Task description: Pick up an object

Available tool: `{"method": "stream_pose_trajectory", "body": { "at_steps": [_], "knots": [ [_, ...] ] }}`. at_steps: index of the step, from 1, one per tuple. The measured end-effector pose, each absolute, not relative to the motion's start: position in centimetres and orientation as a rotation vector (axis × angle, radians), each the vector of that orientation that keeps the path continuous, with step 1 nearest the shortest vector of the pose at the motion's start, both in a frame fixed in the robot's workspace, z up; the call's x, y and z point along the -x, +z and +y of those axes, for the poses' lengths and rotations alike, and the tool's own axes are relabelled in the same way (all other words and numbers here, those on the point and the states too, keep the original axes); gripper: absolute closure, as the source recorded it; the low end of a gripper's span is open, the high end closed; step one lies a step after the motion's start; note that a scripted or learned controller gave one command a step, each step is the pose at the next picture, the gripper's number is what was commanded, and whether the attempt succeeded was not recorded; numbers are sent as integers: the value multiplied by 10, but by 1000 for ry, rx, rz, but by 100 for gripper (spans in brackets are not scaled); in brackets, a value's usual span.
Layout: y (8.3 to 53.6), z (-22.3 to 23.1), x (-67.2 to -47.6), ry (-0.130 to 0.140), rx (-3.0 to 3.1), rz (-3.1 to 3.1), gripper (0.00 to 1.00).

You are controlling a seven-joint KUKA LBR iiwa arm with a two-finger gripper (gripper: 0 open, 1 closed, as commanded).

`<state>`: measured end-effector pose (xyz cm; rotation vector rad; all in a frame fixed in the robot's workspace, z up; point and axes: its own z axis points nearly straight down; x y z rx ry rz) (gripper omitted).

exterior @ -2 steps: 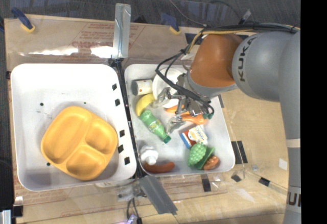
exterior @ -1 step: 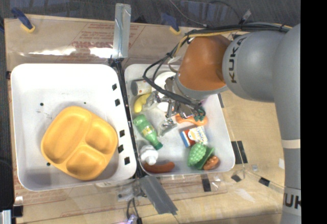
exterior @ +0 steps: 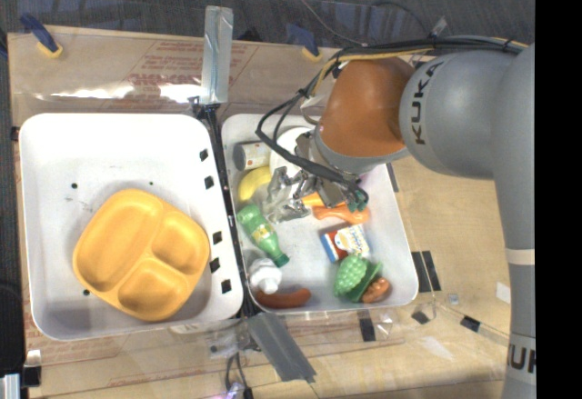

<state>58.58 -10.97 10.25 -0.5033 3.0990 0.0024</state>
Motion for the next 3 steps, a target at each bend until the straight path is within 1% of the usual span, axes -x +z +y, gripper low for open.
{"method": "stream_pose_trajectory", "body": {
  "at_steps": [1, 2, 3],
  "knots": [
    [231, -73, -627, -6, 510, 3086, 100],
    [237, -73, -626, -4, 516, 3091, 100],
    [243, -97, -658, -3, 523, 3094, 100]
  ]
}}
